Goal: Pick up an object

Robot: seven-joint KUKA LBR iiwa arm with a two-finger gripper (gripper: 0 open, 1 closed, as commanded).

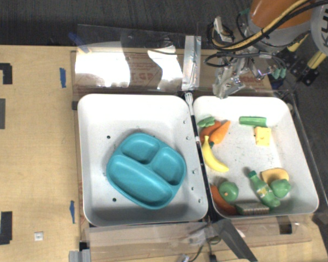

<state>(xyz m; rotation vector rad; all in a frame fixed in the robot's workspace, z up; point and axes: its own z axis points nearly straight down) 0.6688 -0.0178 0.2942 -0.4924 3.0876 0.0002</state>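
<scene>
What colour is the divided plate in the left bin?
Teal blue; the divided plate shows best in the camera view.

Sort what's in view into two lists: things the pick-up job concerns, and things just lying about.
For the job:
gripper, above the right bin's far edge
right bin
banana
carrot
yellow block
green stick
green round fruit

Just lying about:
left bin
blue divided plate, in the left bin
blue tape marks on the bench

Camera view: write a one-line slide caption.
Arm's tool hovers above the far edge of the right bin of toy food; a blue divided plate sits in the left bin.
</scene>
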